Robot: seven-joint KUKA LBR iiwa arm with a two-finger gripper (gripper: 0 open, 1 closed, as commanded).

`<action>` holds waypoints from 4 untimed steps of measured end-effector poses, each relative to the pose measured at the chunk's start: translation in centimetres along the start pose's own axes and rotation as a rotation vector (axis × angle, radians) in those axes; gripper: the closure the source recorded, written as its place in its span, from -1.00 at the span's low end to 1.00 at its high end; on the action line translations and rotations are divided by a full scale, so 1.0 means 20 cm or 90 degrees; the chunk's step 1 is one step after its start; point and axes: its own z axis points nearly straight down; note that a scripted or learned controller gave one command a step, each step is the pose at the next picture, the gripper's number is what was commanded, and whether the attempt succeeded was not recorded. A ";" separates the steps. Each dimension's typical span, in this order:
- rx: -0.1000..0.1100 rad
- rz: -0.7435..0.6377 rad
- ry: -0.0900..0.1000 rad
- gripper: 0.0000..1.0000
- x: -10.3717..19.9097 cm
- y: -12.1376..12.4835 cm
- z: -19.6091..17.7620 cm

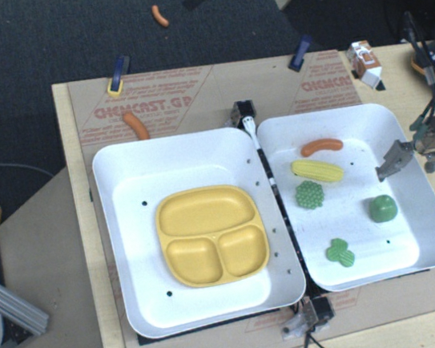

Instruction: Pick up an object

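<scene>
The claw [397, 157] leans in over the right bin's [423, 248] far edge; whether it's apart, I cannot tell. Corn [317, 169], sausage [322, 146] and green ball [382, 208] lie near.

The gripper [390, 161] hung at the right bin's [424, 203] right rim, holding nothing. A green pepper [382, 208] lay just below and slightly left of it. Farther left sat a corn cob [317, 169], with a sausage [321, 146] above it and a green berry [310, 194] below. Broccoli [340, 252] lay down-left. Well to its left, the left bin [131, 247] held a yellow tray [210, 235].
</scene>
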 end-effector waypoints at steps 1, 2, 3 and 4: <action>-0.008 -0.003 -0.002 -1.00 0.00 0.01 -0.03; -0.005 -0.002 0.000 -1.00 -0.01 0.04 0.19; -0.002 -0.003 0.000 -1.00 0.01 0.02 0.50; -0.010 -0.001 -0.006 -1.00 0.02 0.02 0.71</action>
